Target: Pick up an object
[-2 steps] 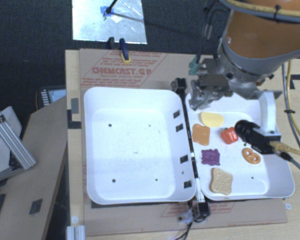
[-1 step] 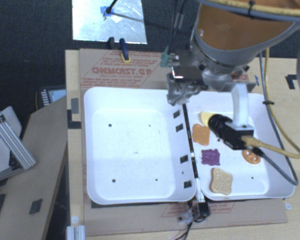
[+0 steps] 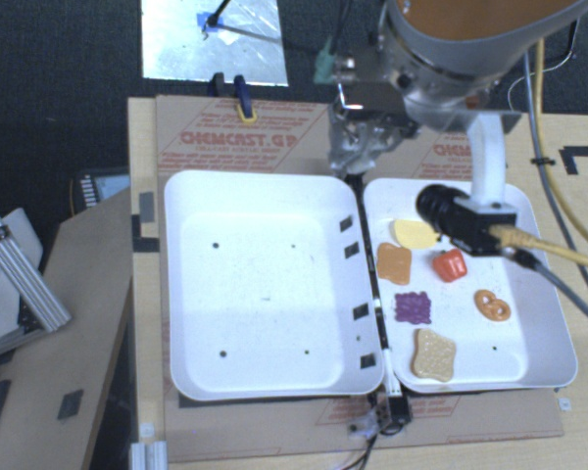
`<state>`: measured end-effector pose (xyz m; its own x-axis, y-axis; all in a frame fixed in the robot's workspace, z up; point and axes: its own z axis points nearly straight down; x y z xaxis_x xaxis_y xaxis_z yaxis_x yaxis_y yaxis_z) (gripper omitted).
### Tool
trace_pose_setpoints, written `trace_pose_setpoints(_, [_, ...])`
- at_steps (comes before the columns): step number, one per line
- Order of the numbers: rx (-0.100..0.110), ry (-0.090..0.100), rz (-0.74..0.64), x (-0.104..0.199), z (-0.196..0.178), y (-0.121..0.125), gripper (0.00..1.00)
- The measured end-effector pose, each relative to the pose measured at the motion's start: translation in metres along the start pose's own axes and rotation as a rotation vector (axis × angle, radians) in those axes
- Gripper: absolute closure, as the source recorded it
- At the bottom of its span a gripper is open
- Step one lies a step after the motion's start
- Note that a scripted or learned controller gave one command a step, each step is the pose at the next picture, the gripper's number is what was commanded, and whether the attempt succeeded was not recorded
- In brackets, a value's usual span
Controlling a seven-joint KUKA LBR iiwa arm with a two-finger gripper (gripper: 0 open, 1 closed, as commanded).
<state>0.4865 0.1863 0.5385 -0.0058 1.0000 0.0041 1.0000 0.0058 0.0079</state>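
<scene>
White bins sit side by side on the bench; the gripper [image 3: 358,160] hangs over the far edge where they meet.

Finger state cannot be told: the tips are blurred against the seam, and nothing shows between them. The left bin [image 3: 265,360] carries only dark specks. The right bin [image 3: 544,355] holds six items: a yellow piece [image 3: 413,233] at the far side, an orange slab [image 3: 394,263] just beside it, a red piece [image 3: 451,265], a purple cluster [image 3: 413,307], a pretzel [image 3: 492,305] and a toast slice [image 3: 434,354] nearest the camera. A black camera unit [image 3: 461,218] overlaps the yellow piece.
</scene>
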Motion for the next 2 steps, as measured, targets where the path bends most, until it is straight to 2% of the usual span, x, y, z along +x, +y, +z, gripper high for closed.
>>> trace_pose_setpoints(1, [0.021,-0.009,0.003,0.022,0.187,-0.003,1.00])
trace_pose_setpoints(2, [-0.010,0.001,0.007,0.005,0.049,0.037,1.00])
